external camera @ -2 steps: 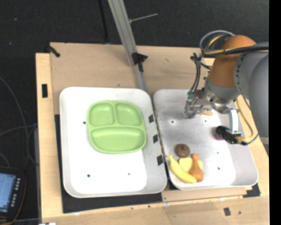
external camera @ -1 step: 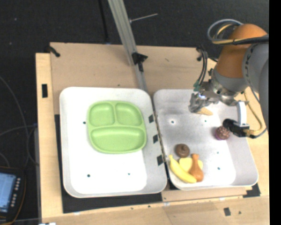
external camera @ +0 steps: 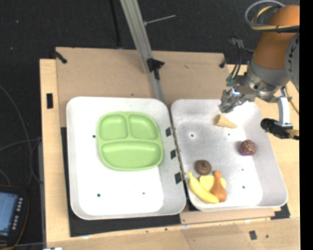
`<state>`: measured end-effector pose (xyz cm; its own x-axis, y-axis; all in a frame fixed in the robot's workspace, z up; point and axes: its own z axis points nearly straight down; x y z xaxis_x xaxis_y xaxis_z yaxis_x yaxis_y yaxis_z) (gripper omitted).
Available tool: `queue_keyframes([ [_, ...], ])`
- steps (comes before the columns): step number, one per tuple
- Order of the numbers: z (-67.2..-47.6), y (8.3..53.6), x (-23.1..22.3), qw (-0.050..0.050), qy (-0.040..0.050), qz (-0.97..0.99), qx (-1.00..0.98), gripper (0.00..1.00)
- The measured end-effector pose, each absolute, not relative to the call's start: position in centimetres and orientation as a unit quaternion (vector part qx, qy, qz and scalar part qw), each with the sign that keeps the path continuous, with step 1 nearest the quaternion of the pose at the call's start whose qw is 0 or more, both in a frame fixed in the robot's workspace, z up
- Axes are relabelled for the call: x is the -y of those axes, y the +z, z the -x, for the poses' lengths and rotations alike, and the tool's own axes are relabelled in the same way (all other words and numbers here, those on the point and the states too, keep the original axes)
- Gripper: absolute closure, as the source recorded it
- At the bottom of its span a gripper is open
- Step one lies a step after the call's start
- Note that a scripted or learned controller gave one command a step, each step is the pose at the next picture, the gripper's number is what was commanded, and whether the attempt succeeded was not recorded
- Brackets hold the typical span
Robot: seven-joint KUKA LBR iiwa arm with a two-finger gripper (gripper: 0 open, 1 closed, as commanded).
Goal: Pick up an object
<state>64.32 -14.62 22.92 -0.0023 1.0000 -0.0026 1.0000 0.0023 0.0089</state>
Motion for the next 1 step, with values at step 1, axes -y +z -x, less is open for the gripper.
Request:
queue_keyframes([
  [1,-64.45,28.42,14.8,0.004,0.002,-0.706,-0.708,1.0],
])
